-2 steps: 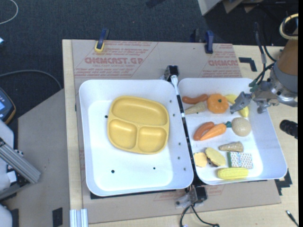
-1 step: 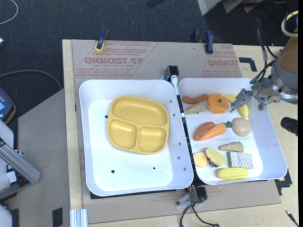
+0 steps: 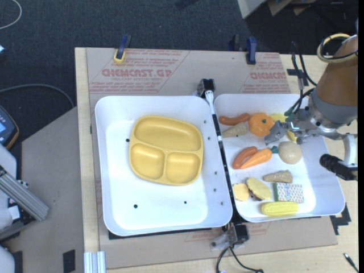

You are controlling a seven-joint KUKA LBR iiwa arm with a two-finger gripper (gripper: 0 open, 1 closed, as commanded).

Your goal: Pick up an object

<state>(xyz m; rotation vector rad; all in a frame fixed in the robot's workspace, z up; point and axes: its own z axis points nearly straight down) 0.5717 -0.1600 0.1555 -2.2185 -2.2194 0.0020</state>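
The right white bin (image 3: 333,201) holds several toy foods. Among them are an orange fruit (image 3: 260,124), an orange-red pepper (image 3: 234,119), a beige wedge (image 3: 235,131) and two orange carrot-like pieces (image 3: 253,157). There is also a pale round ball (image 3: 289,152), a brown biscuit (image 3: 278,177), yellow slices (image 3: 251,189), a printed packet (image 3: 290,193) and a corn cob (image 3: 278,209). My gripper (image 3: 286,131) hangs low over the bin's upper middle, just right of the orange fruit and above the pale ball. A small yellow piece (image 3: 278,118) peeks out beside it.
The left white bin (image 3: 114,169) holds a yellow three-part plate (image 3: 166,149). A black divider (image 3: 219,147) with clips runs between the bins. The grey and orange arm (image 3: 338,87) comes in from the right, with a cable and a black part (image 3: 338,166) over the right bin's edge.
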